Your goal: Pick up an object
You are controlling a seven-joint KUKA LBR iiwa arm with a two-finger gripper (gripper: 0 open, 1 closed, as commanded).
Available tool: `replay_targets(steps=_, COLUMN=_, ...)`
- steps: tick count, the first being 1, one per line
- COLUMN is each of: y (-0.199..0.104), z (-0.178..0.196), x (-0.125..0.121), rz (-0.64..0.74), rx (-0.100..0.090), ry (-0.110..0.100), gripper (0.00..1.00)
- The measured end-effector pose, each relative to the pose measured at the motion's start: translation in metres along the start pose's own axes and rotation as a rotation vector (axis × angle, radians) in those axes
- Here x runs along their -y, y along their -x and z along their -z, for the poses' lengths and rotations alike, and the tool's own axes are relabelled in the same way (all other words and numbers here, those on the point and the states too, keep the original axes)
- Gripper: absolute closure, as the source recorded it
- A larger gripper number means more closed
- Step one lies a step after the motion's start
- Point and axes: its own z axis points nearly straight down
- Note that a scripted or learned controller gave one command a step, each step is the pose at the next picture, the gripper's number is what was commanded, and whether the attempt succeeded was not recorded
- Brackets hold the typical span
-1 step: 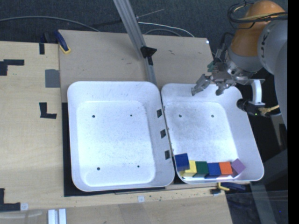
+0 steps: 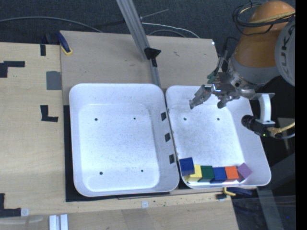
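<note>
Approach step: the claw (image 2: 209, 99) hangs open and empty over the right bin (image 2: 211, 133); next it must descend toward the coloured blocks (image 2: 213, 172) along the near wall.

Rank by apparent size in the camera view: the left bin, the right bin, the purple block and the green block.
1. Left bin, largest.
2. Right bin, clearly narrower in this view.
3. Purple block and green block: both tiny and look about alike, partly hidden by neighbours and the rim, so I won't rank them.
</note>
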Motion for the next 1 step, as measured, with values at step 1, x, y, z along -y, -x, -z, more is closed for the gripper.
replay_targets(steps=1, y=-0.0807, z=0.0329, x=0.0446, rz=0.003, rx=0.000, ry=-0.002, gripper=0.00)
